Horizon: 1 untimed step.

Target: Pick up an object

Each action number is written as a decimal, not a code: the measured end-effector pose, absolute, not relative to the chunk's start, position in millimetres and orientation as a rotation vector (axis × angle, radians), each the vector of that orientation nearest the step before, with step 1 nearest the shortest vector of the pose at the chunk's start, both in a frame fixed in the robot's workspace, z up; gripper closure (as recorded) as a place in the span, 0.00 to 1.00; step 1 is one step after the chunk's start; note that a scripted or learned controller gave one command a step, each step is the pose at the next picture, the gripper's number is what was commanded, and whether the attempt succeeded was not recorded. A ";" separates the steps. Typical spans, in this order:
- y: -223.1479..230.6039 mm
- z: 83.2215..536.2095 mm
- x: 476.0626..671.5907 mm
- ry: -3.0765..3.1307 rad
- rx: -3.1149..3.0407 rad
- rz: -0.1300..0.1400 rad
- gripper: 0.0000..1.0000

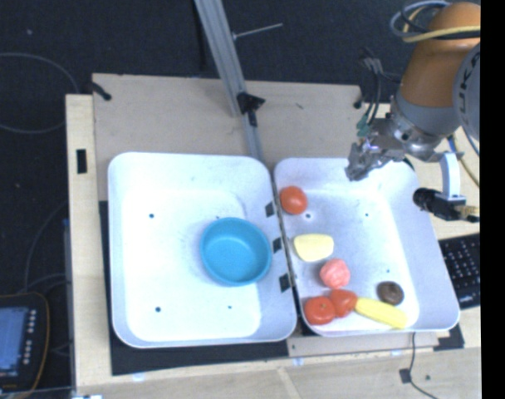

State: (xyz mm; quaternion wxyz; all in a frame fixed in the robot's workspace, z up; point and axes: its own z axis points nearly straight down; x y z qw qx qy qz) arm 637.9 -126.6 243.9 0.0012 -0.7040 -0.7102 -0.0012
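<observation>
While the gripper (pixel 358 169) hangs over the right bin's (pixel 419 223) far edge, you cannot tell if its fingers are open.

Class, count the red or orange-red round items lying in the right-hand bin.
3: one tomato near the top-left corner, and two red pieces touching at the bottom edge. None seem hidden.
</observation>
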 end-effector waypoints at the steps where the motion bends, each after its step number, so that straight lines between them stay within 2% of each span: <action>1: -69.4 252.5 643.8 -2.234 -2.212 -0.007 1.00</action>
